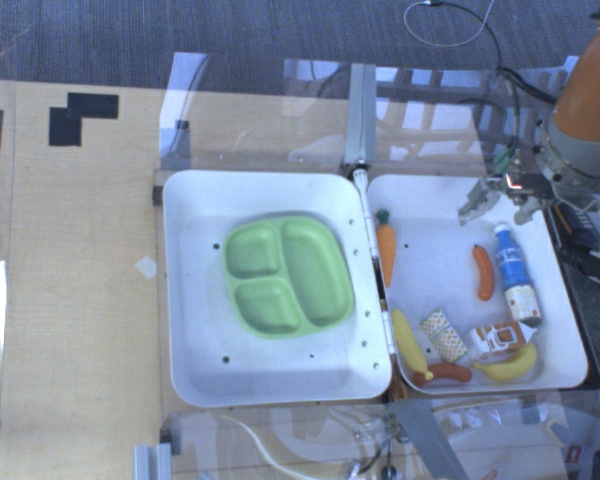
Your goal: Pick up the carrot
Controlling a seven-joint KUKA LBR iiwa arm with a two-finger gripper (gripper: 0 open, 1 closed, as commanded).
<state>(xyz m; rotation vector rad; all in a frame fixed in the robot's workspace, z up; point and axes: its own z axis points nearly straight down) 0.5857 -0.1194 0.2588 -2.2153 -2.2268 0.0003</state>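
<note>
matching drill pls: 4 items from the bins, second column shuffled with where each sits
Items:
1. carrot
2. green divided plate
3. blue-and-white bottle
4. gripper

Places:
A. centre of the left bin
B. above the far right part of the right bin, nothing between its fingers
C. lying along the right bin's left wall, leafy end pointing away from the camera
D. lying near the right bin's right wall, beside a small red sausage

Pairs: 1-C, 2-A, 3-D, 4-B
</note>
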